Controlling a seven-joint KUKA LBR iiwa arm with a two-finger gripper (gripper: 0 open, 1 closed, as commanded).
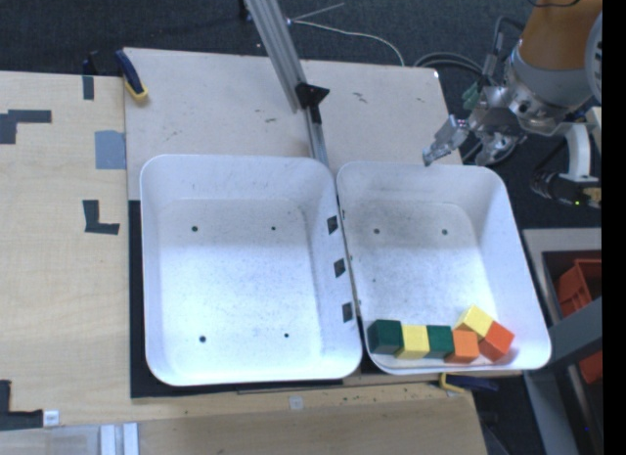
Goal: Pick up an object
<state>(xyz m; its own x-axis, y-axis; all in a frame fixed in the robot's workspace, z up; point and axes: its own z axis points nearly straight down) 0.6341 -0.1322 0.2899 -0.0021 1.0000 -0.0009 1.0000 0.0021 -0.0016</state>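
Several small blocks lie in a row along the near wall of the right bin (509, 218): a dark green block (385, 335), a yellow block (414, 341), a green block (439, 340), an orange block (464, 346), another yellow block (477, 320) and a red-orange block (498, 341). My gripper (458, 153) hangs over the far rim of the right bin, well away from the blocks. It is open, with nothing between its fingers.
The left bin (156, 248) sits beside the right one, their rims touching in the middle. A slanted metal rail (279, 37) runs down from the top to the bins' junction. Cables (548, 184) and an orange crate (587, 282) lie to the right.
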